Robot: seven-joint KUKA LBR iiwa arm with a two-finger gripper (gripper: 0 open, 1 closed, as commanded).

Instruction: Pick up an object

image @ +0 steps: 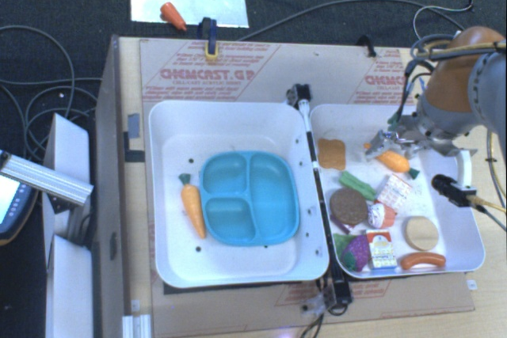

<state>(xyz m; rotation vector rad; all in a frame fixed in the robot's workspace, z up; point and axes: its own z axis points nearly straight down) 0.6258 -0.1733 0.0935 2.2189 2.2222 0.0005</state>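
Right bin, near edge [467,261]: glossy sausage [422,260], small printed carton [382,248], knobbly purple grapes [357,251].
Right bin, middle: pale round bun [421,232], dark round patty [348,206], green pod [358,185], toast slice [331,153].
Left bin [170,265]: blue sectioned plate [249,196], orange carrot [192,206] just beside it.
My pincer [390,145]: low over the right bin's far part, touching a smooth orange piece [394,161]; grip state cannot be told.

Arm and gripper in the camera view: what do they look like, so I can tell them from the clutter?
The arm is rounded grey with an orange band above the wrist. Dark cables loop beside it. The gripper is small, metallic grey.
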